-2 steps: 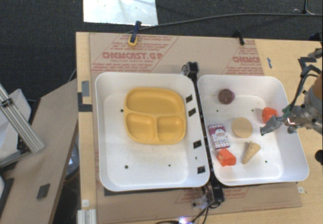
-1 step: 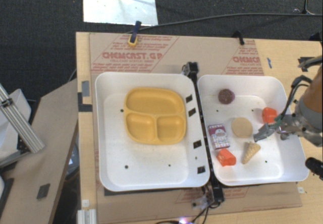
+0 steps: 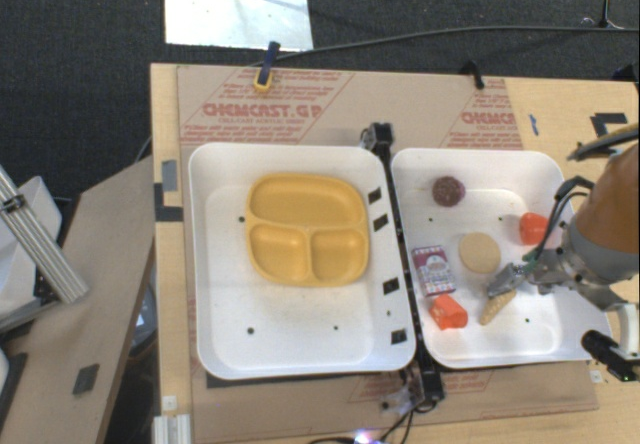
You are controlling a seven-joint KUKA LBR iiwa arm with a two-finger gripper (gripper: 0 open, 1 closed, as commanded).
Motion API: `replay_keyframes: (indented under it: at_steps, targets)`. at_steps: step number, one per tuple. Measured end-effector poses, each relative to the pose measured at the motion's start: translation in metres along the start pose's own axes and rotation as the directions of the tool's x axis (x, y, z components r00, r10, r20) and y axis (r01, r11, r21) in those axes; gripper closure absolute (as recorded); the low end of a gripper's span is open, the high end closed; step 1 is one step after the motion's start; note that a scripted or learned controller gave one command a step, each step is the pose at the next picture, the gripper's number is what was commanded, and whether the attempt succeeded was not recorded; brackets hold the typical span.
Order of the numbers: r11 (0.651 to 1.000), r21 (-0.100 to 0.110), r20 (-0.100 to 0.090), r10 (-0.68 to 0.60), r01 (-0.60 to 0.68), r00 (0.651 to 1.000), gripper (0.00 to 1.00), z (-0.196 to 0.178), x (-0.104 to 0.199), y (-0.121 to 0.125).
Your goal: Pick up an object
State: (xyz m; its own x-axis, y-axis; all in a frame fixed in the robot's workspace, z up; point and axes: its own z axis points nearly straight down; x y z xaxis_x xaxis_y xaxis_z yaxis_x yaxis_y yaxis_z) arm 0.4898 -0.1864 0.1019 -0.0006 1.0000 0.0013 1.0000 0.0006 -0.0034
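The end effector (image 3: 503,282) hung low in the right bin (image 3: 545,342), its grip state impossible to tell; its tip met a pale bread-like piece (image 3: 495,306), beside the tan round biscuit (image 3: 479,253); the approach step looked underway; next, closing and lifting seemed called for.

Tan oblong piece (image 3: 497,307), perhaps bread; tilted, right bin (image 3: 540,342) front.

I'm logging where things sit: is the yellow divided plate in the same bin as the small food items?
No: the yellow divided plate lies alone in the left bin, apart from those items.
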Motion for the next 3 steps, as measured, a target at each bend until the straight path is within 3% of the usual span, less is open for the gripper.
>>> replay_keyframes:
  at_steps: [1, 3]
  targets:
    - [1.000, -0.007, 0.003, -0.001, 0.001, 1.000, 1.00, -0.014, -0.001, 0.002]
    - [1.000, -0.010, 0.004, -0.003, 0.003, 1.000, 1.00, -0.112, -0.003, 0.000]
